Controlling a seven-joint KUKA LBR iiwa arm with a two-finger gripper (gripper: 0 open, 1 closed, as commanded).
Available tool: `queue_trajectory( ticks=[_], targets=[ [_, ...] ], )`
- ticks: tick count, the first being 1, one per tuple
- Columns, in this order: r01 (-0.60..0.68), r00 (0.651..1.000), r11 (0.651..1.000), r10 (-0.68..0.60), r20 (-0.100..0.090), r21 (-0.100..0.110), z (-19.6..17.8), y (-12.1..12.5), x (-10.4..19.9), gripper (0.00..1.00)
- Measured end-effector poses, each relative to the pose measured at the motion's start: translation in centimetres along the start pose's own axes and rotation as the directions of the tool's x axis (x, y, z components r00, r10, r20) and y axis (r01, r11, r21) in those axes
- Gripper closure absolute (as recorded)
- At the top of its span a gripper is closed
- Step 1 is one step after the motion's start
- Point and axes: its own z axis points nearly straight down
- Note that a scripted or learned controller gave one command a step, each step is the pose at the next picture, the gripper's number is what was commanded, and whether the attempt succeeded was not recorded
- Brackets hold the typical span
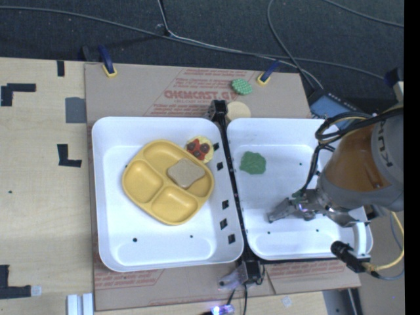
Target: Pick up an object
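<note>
I take the green object (pixel 252 163) to be the likeliest thing to pick: a small soft-looking green lump lying on the floor of the right bin (pixel 282 245), in that bin's upper left part, a little right of centre of the frame. It lies free, with nothing touching it.

My end effector (pixel 274 216) is low in the same bin, below and to the right of the green lump and apart from it. Its grey fingers (pixel 283 210) point toward the left of the frame, close over the bin floor. I see nothing between them, but I cannot tell from this angle whether they are spread or closed. The arm (pixel 357 169), grey with its orange band, comes in from the right edge of the frame over the bin's right wall.

In the left bin (pixel 157 251) sits a yellow divided plate (pixel 167 182), left of centre, with a tan square piece (pixel 186 172) lying across its dividers. Just at the plate's upper right rim is a small red and dark toy piece (pixel 200 148). A black divider strip (pixel 226 176) runs between the two bins.

Both bins rest on a cardboard sheet (pixel 164 90) on the bench (pixel 33 195). On the cardboard above the right bin lies a small green patterned disc (pixel 241 86), with a pale round piece (pixel 239 110) just below it. Cables (pixel 197 41) cross the dark floor at the top of the frame.
</note>
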Motion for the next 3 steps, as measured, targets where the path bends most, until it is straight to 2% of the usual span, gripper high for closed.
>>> queue_trajectory(
  ticks=[1, 3],
  targets=[
    [0.0, 1.0, 1.0, 0.0, 0.002, -0.004, -1.1, 0.1, -0.1, 1.0],
    [0.001, 1.0, 1.0, -0.001, 0.0, -0.004, -11.4, 2.1, 0.5, 1.0]
  ],
)
